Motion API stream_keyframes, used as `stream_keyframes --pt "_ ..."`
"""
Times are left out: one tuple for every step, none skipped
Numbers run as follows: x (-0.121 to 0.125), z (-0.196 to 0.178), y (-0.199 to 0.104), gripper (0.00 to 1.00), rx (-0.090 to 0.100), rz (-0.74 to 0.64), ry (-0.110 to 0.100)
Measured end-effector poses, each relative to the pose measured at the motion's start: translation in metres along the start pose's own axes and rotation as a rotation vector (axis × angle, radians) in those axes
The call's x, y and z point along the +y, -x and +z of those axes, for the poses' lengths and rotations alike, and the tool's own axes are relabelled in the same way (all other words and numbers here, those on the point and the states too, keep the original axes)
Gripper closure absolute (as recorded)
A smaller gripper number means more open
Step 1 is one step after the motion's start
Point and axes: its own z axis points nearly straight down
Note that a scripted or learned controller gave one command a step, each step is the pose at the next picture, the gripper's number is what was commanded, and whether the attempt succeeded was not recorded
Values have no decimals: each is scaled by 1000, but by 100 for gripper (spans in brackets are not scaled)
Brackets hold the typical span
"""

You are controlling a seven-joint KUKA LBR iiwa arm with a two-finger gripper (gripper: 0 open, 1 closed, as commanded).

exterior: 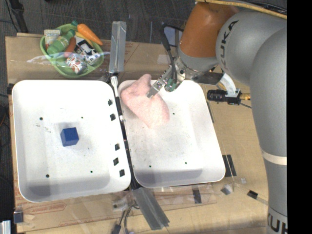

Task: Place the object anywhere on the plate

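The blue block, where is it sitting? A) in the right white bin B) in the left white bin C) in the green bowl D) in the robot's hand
B: the blue block sits alone on the floor of the left white bin.

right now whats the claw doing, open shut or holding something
claw: over the pink plate in the right bin; open or shut cannot be told, nothing seen held.

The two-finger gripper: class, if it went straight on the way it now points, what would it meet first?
Probably the pale pink plate in the right-hand white bin: the two-finger gripper points down-left at it. Depth is unclear, so it may already touch.
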Motion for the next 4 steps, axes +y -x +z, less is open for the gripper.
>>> stream_keyframes --pt "1 -10 0 100 -2 -6 1" --pt "40 -3 -34 100 0 -412 0" --pt "75 -5 -63 100 -5 -787 2" --pt "106 -8 -105 100 -1 -790 -1"
